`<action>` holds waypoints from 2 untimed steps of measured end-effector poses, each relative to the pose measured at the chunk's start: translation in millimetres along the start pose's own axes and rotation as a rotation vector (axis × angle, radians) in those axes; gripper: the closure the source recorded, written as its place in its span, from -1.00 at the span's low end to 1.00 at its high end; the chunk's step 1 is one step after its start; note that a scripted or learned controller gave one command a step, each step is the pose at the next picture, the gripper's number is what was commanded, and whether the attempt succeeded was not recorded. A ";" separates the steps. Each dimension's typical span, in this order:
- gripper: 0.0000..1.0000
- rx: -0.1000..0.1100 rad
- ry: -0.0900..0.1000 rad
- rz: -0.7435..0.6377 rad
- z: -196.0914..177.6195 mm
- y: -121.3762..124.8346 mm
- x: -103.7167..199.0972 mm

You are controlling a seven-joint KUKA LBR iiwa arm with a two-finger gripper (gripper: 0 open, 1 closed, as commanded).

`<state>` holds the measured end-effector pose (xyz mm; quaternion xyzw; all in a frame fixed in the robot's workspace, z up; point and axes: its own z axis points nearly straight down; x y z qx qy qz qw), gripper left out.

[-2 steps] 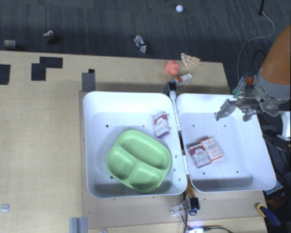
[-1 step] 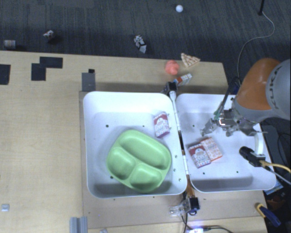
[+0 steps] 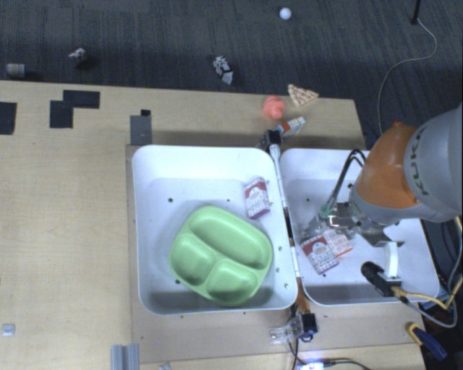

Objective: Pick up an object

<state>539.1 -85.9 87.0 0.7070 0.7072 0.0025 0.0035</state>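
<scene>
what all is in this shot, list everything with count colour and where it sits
white bins: 2, white, side by side on the bench
divided plate: 1, green, three compartments, in the left bin toward its front
small packet: 1, red and white, left bin by its right wall
flat packet: 1, red and white, right bin, just below the gripper
ball: 1, orange-pink, on the bench behind the bins
wedge-shaped item: 1, tan, bench's back edge beside the ball
small ball: 1, white, on the dark floor at top
black patches: several, bench's back left
arm: 1, grey with orange band, over the right bin
gripper: 1, dark, low in the right bin
</scene>
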 end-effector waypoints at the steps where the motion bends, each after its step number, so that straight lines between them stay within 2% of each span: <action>1: 1.00 -0.006 -0.001 -0.002 -11.4 2.2 0.4; 2: 1.00 0.004 0.002 -0.004 -98.4 -50.6 35.9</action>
